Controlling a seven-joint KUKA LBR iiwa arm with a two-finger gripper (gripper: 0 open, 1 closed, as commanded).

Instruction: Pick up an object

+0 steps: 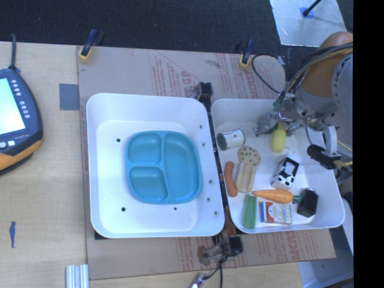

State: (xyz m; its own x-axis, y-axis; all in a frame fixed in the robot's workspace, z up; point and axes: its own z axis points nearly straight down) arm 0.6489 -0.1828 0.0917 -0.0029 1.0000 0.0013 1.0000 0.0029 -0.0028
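My gripper (273, 125) hangs over the back of the right bin (336, 218), reaching in from the right. A yellow object (278, 140) lies directly under and in front of it, touching or nearly touching its tip. Around it in the same bin lie a silver can (230, 139), a round speckled cookie (248, 155), a beige stick (245, 177), an orange sausage (230, 179), a carrot (273, 195), a green bar (249, 211), a small printed box (275, 213), a black-and-white toy (286, 173) and a black block (307, 201).
The left bin (99, 161) holds a blue divided plate (163, 165). A control pendant (15, 119) rests on the bench at far left. Clamps (89, 44) grip the cardboard's back edge, and cables (270, 77) loop behind the right bin.
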